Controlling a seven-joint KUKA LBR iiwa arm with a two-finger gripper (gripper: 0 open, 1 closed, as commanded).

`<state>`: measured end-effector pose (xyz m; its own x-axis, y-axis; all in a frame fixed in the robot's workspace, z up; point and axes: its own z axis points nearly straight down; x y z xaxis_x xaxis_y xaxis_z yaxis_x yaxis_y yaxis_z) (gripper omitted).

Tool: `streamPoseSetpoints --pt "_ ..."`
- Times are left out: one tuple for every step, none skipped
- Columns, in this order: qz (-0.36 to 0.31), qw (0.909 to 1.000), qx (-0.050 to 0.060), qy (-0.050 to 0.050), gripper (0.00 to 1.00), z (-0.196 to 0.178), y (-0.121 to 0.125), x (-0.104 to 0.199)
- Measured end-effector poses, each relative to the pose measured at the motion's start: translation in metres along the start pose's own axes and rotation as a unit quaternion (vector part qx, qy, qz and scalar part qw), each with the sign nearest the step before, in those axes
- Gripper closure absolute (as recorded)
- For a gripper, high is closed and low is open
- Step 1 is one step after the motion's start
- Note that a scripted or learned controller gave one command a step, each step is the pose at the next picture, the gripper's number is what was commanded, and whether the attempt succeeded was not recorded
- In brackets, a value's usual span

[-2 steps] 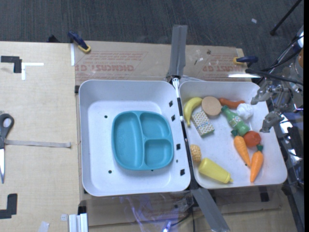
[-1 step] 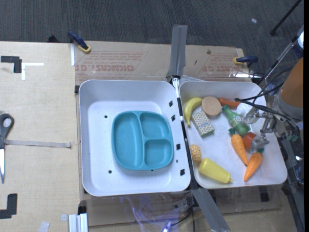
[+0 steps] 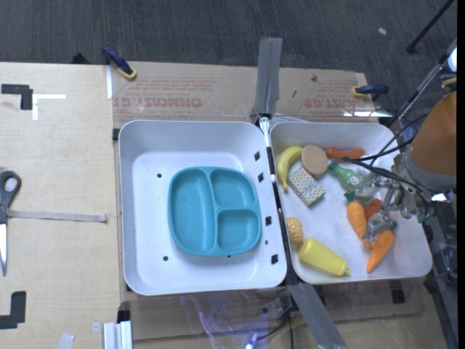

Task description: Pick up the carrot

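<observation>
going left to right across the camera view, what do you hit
scissors → blue plate → banana → yellow bottle → carrot → tool

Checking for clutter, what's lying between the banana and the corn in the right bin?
In the camera view, the sponge lies between the banana and the corn, right beside the banana; below it there is bare bin floor before the corn.

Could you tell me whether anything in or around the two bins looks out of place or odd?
Nothing looks spilled or broken. The toys, including banana and carrots, lie jumbled in the right bin; the blue plate sits slightly askew in the left bin. Scissors lie on the bench.
</observation>
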<state>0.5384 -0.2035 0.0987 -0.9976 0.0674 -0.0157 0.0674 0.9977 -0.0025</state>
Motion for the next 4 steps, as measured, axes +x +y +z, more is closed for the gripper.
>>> streamPoseSetpoints --pt "-0.002 1.0 0.0 0.001 1.0 -0.007 0.001 -0.001" --pt "0.004 1.0 0.0 0.006 1.0 0.004 0.009 0.056" --pt "0.004 1.0 -0.001 0.006 0.0 0.005 0.009 0.056" --pt "0.164 0.9864 0.0 0.006 0.0 0.005 0.008 0.049"
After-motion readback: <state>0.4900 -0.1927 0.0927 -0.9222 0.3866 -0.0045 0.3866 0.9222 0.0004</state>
